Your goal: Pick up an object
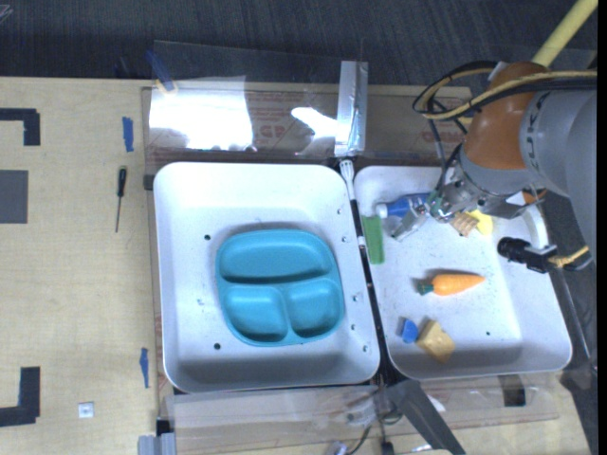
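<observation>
In the right bin (541, 344) lie an orange carrot (455, 283), a small blue block (409, 329) touching a tan chunk (437, 340), and a green stick (373, 238) along the left wall. A blue object (405, 204) rests at the bin's back left. My gripper (417, 216) is low in the back of this bin, right beside the blue object and touching or nearly touching it. A yellow and tan piece (471, 223) lies just under the wrist. Nothing is visibly held.
The left bin (180, 207) holds a blue divided plate (278, 285). A black cable end (520, 250) and yellow cables (455, 93) hang near the arm on the right. A clear plastic sheet (247, 112) lies behind the bins.
</observation>
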Tool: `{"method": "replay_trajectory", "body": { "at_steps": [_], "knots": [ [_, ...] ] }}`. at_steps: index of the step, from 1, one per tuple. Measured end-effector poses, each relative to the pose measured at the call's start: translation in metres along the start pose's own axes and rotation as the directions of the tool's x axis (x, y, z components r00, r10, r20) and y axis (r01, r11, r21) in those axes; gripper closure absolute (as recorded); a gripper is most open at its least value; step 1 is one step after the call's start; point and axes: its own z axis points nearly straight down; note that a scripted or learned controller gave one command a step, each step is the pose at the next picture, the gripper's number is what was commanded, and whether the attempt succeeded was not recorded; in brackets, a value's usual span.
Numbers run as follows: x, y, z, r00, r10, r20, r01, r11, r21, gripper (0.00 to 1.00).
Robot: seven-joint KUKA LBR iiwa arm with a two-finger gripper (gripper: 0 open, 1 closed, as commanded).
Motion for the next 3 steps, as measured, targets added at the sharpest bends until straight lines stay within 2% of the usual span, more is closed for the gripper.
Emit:
{"method": "replay_trajectory", "body": {
  "at_steps": [1, 2, 3],
  "knots": [
    [0.0, 0.002, -0.009, 1.0, -0.004, 0.002, 0.004, 1.0, -0.001, 1.0],
    [-0.04, -0.057, -0.033, 0.988, -0.155, -0.006, 0.155, 0.988, 0.008, 1.0],
    [0.008, -0.066, -0.012, 1.0, -0.006, -0.009, 0.006, 1.0, 0.011, 1.0]
  ]
}}
